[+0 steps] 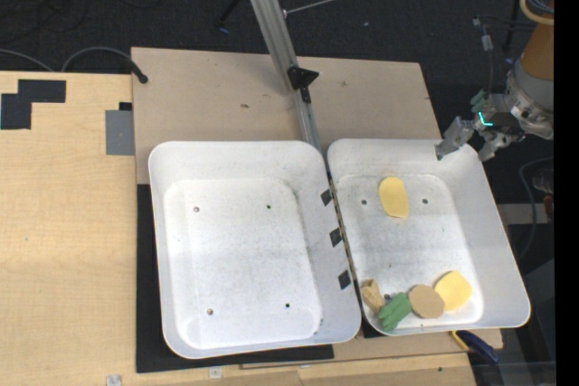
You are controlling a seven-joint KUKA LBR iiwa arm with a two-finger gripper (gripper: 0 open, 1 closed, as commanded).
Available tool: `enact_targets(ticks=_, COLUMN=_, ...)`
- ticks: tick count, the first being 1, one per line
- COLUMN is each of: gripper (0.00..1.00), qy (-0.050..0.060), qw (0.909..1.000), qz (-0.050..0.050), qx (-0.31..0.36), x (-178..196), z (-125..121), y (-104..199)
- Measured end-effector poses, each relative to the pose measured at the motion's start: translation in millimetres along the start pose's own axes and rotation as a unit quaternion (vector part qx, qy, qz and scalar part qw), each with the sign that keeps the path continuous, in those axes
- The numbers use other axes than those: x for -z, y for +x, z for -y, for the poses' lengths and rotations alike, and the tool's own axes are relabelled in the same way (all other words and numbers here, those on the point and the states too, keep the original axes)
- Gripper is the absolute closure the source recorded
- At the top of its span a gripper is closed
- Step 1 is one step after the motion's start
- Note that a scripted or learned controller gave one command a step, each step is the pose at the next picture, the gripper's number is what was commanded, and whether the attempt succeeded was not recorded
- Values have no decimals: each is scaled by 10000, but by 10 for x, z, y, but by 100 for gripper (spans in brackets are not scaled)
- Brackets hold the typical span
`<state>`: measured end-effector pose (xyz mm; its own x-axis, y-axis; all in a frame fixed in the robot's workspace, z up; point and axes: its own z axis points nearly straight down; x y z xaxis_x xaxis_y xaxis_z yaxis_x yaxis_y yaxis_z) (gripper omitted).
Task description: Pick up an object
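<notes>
Grey arm with the gripper (472, 138) hanging at the top right corner of the right bin (493, 221), its fingers spread apart and holding nothing. This looks like the approach step; next it needs to swing in over a target and descend. Count: two yellow pieces (393, 196), one tan disc (425, 301), one green item (394, 311), one small brown lump (370, 293). The left bin (237, 240) sits alongside.

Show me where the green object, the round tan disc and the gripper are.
green object (394, 312): camera view, its middle.
round tan disc (426, 301): camera view, its top face.
gripper (470, 141): camera view, between its fingertips.
</notes>
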<state>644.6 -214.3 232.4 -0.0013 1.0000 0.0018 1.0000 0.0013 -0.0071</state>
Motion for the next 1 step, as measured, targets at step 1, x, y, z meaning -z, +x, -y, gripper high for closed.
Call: enact_targets(ticks=1, gripper=0, qy=-20, qw=10000, qz=8, qx=18, x=31, z=-10, y=4)
